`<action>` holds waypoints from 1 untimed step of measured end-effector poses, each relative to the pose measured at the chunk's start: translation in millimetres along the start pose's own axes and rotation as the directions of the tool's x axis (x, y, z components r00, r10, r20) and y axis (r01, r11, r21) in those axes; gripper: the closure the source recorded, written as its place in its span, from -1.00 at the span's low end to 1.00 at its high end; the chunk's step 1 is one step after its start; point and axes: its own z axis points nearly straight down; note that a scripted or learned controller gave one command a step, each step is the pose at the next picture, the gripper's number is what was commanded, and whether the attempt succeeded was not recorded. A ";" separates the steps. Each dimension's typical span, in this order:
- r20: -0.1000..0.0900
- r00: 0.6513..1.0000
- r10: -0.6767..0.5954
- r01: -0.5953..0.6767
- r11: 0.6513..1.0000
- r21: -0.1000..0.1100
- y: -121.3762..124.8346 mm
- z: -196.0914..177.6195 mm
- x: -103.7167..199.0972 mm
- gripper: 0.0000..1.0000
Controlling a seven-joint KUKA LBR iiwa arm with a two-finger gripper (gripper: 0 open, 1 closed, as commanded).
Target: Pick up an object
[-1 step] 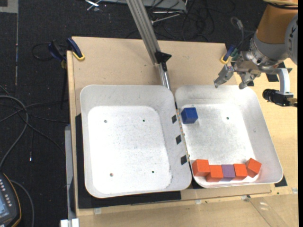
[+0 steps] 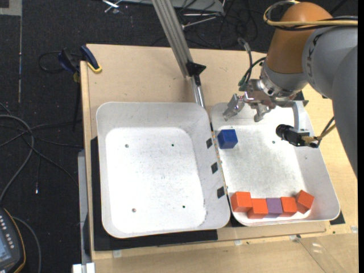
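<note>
Two shallow white plastic bins with rounded corners and speckled floors sit side by side on a pale wooden bench [image 2: 142,67], and the right bin [image 2: 284,164] holds a small hard-edged blue cube [image 2: 227,138] near its far left corner. Along that bin's near wall lies a touching row of blocks: four orange blocks [image 2: 242,201] and one purple block [image 2: 274,206] between them. The gripper [image 2: 245,110] hangs over the far edge of the right bin, its two metal fingers [image 2: 232,108] spread apart with nothing between them, just beyond the blue cube and not touching it.
</note>
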 end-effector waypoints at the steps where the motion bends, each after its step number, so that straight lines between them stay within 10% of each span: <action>1: 0.000 1.000 -0.001 0.001 1.000 -0.002 -44.3 -1.2 82.9 -1.00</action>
